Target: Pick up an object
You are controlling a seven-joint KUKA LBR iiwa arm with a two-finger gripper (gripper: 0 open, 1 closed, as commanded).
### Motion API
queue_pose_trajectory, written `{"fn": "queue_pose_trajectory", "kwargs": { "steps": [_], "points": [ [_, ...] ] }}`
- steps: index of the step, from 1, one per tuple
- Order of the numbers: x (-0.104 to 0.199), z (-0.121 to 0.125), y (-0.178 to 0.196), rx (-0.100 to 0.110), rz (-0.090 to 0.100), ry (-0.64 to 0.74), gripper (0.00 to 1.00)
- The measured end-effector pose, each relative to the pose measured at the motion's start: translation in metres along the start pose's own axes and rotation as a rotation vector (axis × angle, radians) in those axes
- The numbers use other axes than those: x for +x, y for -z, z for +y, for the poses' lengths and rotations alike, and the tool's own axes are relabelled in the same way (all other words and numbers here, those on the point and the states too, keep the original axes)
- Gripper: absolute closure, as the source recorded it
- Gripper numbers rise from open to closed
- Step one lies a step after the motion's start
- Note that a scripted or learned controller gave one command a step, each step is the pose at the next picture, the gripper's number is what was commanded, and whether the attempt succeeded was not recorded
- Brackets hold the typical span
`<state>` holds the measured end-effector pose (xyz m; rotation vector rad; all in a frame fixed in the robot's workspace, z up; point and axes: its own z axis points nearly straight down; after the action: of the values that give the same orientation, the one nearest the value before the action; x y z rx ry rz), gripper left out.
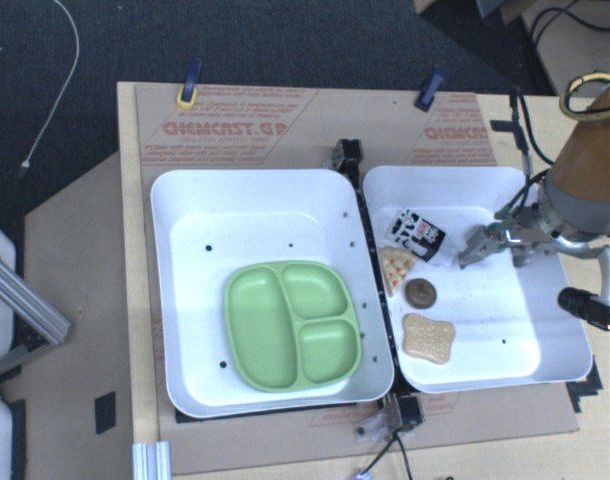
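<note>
A green divided plate point(290, 325) lies in the left white bin point(185, 268).

Arm point(585, 168) — cropped at right edge

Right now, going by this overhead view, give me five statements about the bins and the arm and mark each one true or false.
1. The green divided plate lies in the left bin. True.
2. The right bin holds four small items. True: a black-and-white packet, a waffle-patterned piece, a round brown cookie and a tan biscuit.
3. The gripper is lifting the round brown cookie. False: the gripper is to the right of the items, and nothing shows between its fingers.
4. The tan biscuit sits on the green plate. False: it lies in the right bin, near the front.
5. The black-and-white packet lies behind the round brown cookie. True.
</note>
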<state>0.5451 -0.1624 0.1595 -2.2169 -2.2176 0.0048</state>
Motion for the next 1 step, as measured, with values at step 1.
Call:
{"fn": "queue_pose_trajectory", "kwargs": {
  "steps": [1],
  "points": [
    [-0.0097, 0.0001, -0.0552, 0.001, 0.000, -0.001, 0.00]
  ]
}}
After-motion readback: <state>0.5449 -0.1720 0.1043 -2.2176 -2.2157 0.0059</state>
